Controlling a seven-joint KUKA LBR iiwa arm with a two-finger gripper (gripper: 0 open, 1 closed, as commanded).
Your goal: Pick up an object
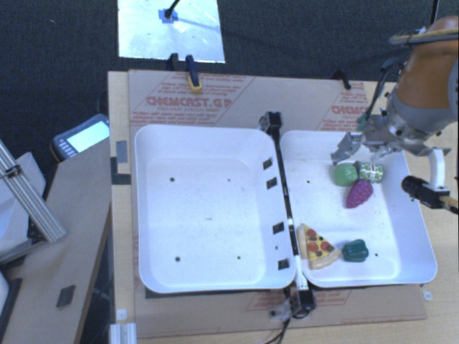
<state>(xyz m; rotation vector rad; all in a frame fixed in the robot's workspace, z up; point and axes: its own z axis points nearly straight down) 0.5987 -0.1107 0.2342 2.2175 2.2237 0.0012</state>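
The right bin point(412, 224) holds several small toys. A round green fruit point(345, 174) lies next to a small green-and-white can point(371, 171), with a purple bunch of grapes point(359, 193) just below them. A pizza slice point(316, 246) and a dark green pepper point(355, 250) lie near the bin's front edge. My gripper point(367, 150) hangs open just above the green fruit and the can. One grey finger point(344, 149) splays to the left, and nothing is between the fingers.
The left bin point(208, 206) sits beside the right one, joined by a black-clipped divider point(281, 192). The arm's orange band point(430, 63) fills the upper right. A grey device point(82, 138) rests on a side table at left.
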